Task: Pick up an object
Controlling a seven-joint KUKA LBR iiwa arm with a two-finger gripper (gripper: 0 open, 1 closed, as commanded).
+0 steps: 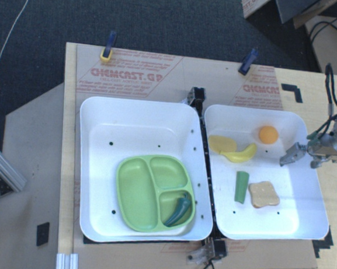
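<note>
Cardboard sheet [162, 72] on dark carpet [49, 21] bears both bins [90, 153]; jaws [304, 156] open, empty.

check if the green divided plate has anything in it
Not empty: the green divided plate holds a dark green pepper in its lower right compartment.

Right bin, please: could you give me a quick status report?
End effector above right bin, nothing held. Orange ball nearest, untouched. Banana beside it, no obstruction.
</note>
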